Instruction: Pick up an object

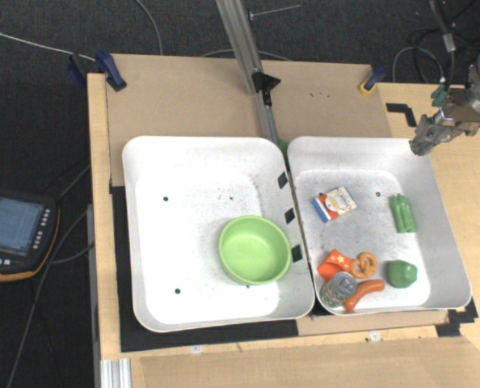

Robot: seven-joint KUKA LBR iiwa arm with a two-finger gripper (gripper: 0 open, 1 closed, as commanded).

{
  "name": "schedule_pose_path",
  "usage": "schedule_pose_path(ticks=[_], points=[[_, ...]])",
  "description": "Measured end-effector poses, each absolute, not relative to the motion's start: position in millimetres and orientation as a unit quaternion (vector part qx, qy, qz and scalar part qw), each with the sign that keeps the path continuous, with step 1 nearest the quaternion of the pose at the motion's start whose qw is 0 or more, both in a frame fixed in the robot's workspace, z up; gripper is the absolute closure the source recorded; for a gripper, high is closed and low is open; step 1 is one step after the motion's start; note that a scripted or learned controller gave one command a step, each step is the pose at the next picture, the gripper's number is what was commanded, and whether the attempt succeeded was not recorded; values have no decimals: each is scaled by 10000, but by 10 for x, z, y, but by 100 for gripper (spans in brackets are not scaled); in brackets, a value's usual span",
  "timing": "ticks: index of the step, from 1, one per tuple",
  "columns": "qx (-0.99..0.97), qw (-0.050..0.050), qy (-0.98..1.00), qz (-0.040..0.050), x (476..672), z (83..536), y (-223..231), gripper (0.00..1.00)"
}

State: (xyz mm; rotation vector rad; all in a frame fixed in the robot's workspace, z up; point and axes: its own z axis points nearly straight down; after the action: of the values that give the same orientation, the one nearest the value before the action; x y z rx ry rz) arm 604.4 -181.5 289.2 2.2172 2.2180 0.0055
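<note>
The gripper [424,142] sits at the right edge of the frame, a little above the middle, hanging over the upper right corner of the right bin [434,176]; whether it is open or closed cannot be told from this view, and nothing is seen in its grasp. Below it and to the left, inside the right bin, a small red, white and blue carton [334,204] lies near the bin's middle, with a green ridged piece [402,213] to its right by the right wall. Toward the lower edge of that bin, an orange piece [335,262] and a pretzel [366,263] sit just beside each other, a round green piece [402,274] is to their right, and a red sausage [364,293] lies against a clear round lid [338,288] at the lower left corner. In the left bin [167,176], a light green bowl [254,250] stands upright at the lower right, near the wall between the two bins.
</note>
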Motion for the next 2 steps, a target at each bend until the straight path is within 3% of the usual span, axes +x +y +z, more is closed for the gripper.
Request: schedule_pose_path(ticks=[2], points=[[7054,-3,7088,7,5740,2868,-798,100]])
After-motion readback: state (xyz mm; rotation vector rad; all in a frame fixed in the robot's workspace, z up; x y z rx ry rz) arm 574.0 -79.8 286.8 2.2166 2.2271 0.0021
